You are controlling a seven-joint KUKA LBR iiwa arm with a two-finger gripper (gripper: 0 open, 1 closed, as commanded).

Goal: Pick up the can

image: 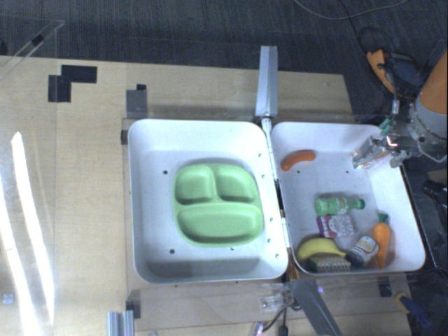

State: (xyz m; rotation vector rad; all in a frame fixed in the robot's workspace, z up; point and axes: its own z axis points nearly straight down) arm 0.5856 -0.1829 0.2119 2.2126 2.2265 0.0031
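Two white bins sit side by side on the surface (84, 187). Left bin (150, 257): a green divided tray (218, 203) lies in its middle, apart from the task. Right bin (409, 257): a sausage (298, 159) lies near the far left corner; a green bottle (338, 204) lies mid-bin, a purple packet (337, 225) just beside it. Along the near edge, a banana (319, 248) and a brush (330, 264). The can (364, 247) lies at the near right corner, touching the carrot (382, 241). We judge this crowding awkward for a grasp. The pincer (372, 151) hovers over the far right edge, well apart from the can, fingers apart and holding nothing.
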